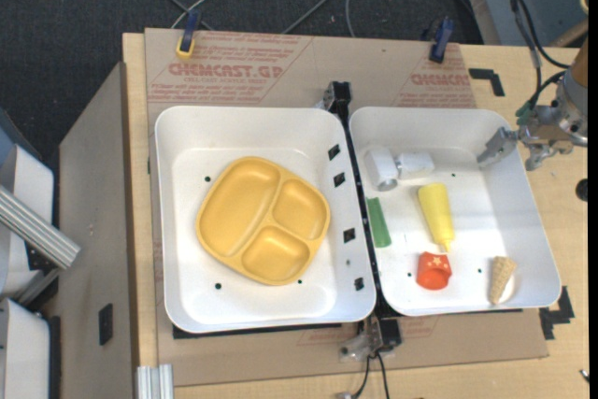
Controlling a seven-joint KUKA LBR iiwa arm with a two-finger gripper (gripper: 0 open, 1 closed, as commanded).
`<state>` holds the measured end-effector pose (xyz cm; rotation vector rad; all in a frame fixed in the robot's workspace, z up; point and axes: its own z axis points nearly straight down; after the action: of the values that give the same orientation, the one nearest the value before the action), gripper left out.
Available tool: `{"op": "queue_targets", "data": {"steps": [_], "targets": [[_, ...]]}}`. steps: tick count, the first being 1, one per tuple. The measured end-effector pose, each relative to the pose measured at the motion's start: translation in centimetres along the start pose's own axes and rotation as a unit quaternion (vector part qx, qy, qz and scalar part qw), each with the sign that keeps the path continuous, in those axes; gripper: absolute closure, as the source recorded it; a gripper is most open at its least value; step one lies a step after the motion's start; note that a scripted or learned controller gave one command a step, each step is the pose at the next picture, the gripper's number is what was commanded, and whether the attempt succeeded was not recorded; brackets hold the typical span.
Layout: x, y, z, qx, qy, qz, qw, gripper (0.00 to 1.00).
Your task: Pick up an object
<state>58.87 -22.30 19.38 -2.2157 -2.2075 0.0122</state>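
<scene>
Left bin (177,201): one yellow divided plate (263,220), three compartments, laid flat near the centre.

Right bin (537,238): five items. A white cylindrical piece (394,166) is lodged at the far left, close to the divider between the bins. A green stick (377,221) is laid along the left wall, just near of the white piece. A yellow bottle-shaped object (436,214) is placed at mid-bin, lengthwise from far to near. A small red object (433,270) is set just near of the yellow one, almost touching it. A tan cone (502,279) is found at the near right corner.

Gripper (516,145): positioned over the far right rim of the right bin, well apart from all five items; two grey fingers are seen spread apart, with nothing between them. Nothing has been lifted.

Bench (308,61): pale board with red lettering, fastened by two blue clamps (190,35) at the far edge
</scene>
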Motion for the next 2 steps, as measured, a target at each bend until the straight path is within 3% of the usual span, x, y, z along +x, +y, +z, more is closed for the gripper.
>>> {"op": "queue_targets", "data": {"steps": [1, 2], "targets": [[0.1, 0.3, -0.9, -0.007, -0.002, -0.002, 1.0000, 0.00], [0.3, 0.8, 5.3, -0.004, -0.001, -0.003, 1.0000, 0.00]]}}
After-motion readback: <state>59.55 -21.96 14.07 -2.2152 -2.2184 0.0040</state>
